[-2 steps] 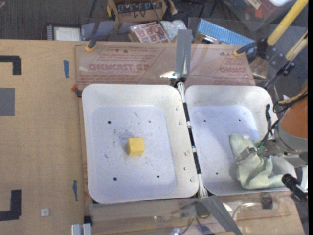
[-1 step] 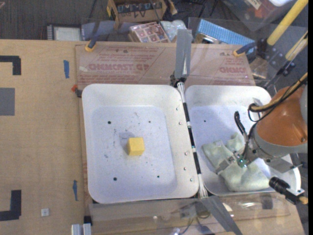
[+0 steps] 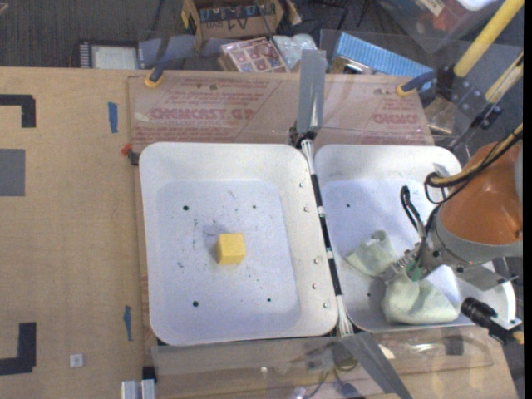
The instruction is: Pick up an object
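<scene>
Down low in the right bin, lower right of the frame: gripper hovering at the pale green soft pieces, just beside or touching them; hard to tell whether spread or pinching anything. Best done by descending straight onto the bulk of one soft piece, closing firmly, then lifting slowly, keeping clear of the bin wall. Counted: two white bins, one small yellow block at the centre of the left bin, apparently two pale green soft pieces, one arm.
</scene>
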Tool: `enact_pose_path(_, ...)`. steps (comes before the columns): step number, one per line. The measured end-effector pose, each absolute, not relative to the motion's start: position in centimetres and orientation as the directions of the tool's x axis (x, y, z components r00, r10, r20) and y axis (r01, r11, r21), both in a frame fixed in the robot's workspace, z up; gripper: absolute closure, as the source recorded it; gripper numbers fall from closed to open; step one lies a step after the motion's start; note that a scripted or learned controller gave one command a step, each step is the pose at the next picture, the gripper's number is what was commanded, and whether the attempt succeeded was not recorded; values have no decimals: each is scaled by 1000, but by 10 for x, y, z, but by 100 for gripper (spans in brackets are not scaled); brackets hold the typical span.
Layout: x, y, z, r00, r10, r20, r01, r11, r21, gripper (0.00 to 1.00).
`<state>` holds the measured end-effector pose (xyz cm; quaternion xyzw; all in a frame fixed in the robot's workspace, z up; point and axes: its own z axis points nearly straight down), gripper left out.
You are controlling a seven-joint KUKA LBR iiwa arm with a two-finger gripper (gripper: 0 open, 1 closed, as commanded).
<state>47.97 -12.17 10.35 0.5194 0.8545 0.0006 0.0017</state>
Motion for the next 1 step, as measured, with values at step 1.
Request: enact_pose_path(1,525,-140,208,-734,679,-5,679,734,3,100)
